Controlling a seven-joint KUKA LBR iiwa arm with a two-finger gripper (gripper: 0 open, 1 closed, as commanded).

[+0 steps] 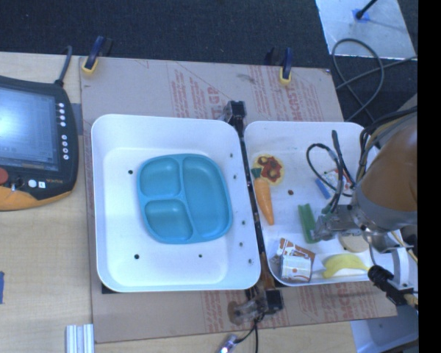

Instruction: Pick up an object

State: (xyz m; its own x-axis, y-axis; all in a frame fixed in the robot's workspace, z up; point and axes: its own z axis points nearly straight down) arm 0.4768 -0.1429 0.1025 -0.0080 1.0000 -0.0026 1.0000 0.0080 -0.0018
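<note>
My claw (336,225) hangs low in the right white bin (294,132), at the lower right of the frame; I cannot tell how it is set. Just beside it lies a flat green bar (306,222), with a smooth tapered orange carrot (264,201) further left. A curved yellow banana (345,265) and a small printed carton (295,261) sit below. The left bin (110,197) carries a glossy blue three-compartment tray (184,197).
</note>
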